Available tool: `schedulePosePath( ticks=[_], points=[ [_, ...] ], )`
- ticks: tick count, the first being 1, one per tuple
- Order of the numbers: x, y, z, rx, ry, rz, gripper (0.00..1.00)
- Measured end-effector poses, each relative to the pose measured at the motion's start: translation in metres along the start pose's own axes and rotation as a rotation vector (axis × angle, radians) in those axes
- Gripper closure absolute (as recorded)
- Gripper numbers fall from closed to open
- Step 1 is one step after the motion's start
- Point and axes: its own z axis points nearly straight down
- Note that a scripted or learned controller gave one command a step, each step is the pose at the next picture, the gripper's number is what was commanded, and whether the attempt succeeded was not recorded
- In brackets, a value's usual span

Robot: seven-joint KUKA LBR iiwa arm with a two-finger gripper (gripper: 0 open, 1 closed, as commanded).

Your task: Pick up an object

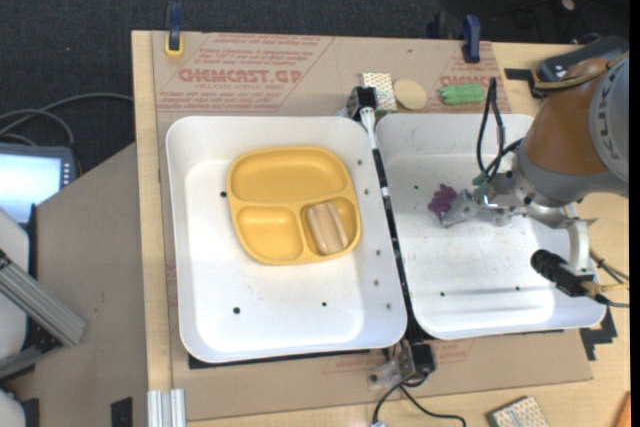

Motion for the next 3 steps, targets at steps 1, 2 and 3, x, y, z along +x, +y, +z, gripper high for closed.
schedulePosePath(
  ticks=[1, 2, 3],
  points=[
    [-0.005, 0.049, 0.0, 0.0, 0.002, -0.004, 0.0],
    [-0.002, 0.091, 0.001, 0.0, 0.003, -0.004, 0.0],
    [0.014, 0.049, 0.001, 0.01, 0.006, -0.001, 0.0]
  ],
)
